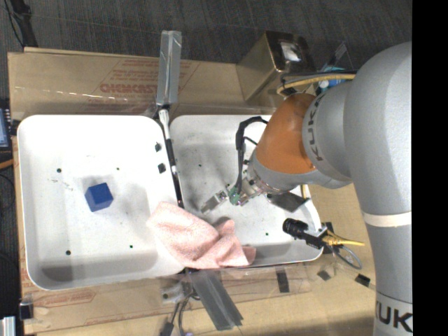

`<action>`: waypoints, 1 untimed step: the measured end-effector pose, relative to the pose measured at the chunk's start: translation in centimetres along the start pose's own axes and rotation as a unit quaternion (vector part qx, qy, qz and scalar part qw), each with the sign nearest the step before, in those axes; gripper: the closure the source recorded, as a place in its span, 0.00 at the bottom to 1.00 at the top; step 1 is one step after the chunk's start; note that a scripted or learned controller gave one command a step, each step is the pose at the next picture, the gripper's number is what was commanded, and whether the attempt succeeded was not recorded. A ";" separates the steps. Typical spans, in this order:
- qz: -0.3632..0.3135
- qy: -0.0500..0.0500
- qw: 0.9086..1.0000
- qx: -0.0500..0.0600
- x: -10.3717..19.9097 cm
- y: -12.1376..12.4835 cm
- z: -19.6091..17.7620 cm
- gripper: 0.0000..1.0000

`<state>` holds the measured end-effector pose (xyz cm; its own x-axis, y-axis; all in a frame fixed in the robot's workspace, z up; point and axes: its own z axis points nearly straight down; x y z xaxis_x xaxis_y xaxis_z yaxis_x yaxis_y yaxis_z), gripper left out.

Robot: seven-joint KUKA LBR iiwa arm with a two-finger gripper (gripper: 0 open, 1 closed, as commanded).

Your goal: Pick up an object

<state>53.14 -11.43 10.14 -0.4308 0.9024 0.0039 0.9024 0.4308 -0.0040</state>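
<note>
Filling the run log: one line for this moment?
arm over right bin | gripper low, nothing seen held | blue cube left bin | pink cloth across divider

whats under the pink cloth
The pink cloth drapes over the divider between the two bins, covering the left bin's lower right corner and part of the right bin's floor. Anything beneath it is hidden.

Cube (99,196) in left bin (42,138); cloth (196,240) seemingly straddling both.

There were two white bins (42,208). One blue cube (99,196) lay in view. One pink cloth (196,240) was there too.
</note>
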 end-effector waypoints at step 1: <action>-0.093 0.001 0.996 0.000 2.8 -3.2 1.2 0.00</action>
